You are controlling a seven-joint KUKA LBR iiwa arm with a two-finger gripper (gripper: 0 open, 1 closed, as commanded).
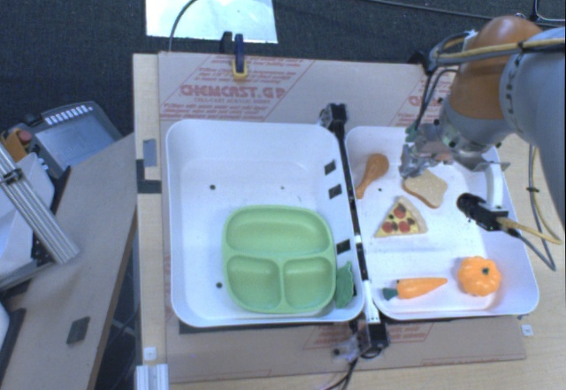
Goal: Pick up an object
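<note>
Toast-coloured plastic bread slice (427,190) lies near the far edge of the right white bin (517,295), by the drumstick toy (372,172). My tool (414,164) sits at its far corner, low, presumably lining up a grasp; whether it grips anything I cannot tell.

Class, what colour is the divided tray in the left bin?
Light green, seen best in the camera view: tray.
</note>
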